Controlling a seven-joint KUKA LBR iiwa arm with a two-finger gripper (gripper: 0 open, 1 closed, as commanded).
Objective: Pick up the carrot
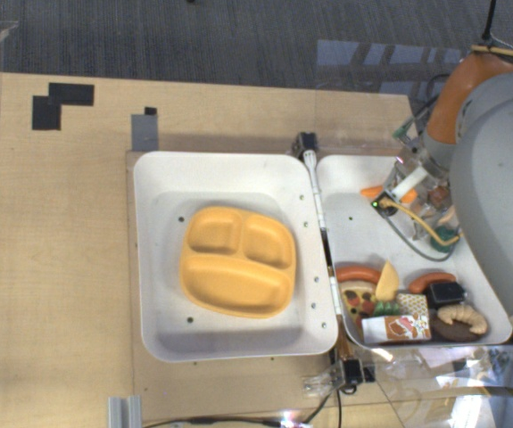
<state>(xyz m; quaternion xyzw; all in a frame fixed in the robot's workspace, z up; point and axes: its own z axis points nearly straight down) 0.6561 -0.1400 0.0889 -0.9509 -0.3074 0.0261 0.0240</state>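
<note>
Camera view from above the bench: a grey arm (506, 150) with an orange band (457, 96) reaches in from the right over the far part of the right-hand white bin (345, 226), its gripper (399, 193) lowered beside a small orange carrot (374, 192) that lies near the bin's far left corner. Whether the jaws are spread or pressed together cannot be told from this angle, and the carrot cannot be seen to sit between them. Toy food crowds the bin's near end: a sausage (357, 274), a yellow wedge (387, 282), a printed carton (399, 325), a second sausage (430, 283) and a brown pastry (459, 321). In the left-hand white bin (149, 266) rests a yellow compartment tray (236, 260), lying flat at its middle.
</note>
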